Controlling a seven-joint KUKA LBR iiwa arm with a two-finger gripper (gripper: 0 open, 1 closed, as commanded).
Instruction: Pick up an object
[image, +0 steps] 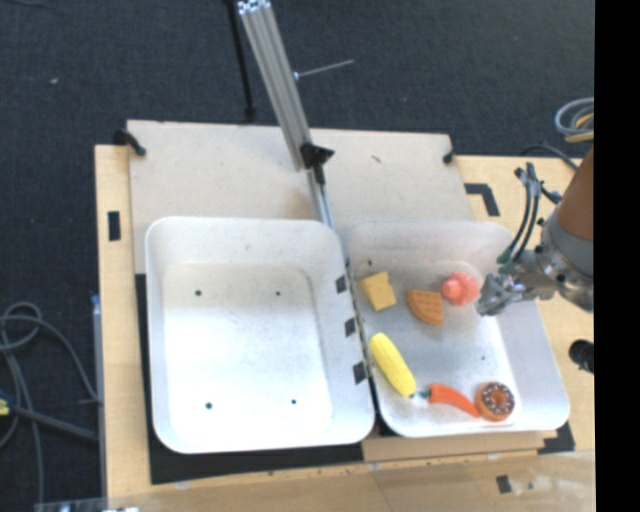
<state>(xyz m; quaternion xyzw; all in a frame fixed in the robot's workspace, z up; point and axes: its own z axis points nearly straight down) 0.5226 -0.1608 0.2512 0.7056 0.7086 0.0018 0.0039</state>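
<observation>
Right of frame centre, right bin (530, 395): red ball (461, 288) near the far rim, gripper (492, 298) just beside it on its right, finger state hidden. Waffle piece (426, 306) and yellow cheese block (378, 291) lie left of the ball. Corn cob (393, 364), carrot (452, 398), donut (495, 400) along the near edge. Left bin (240, 330) offers bare floor. No readable writing.

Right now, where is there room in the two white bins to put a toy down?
The left bin has the most bare floor. In the right bin, a small bare patch lies between the waffle, the corn and the donut. It is crowded near the gripper by the pink ball.
</observation>
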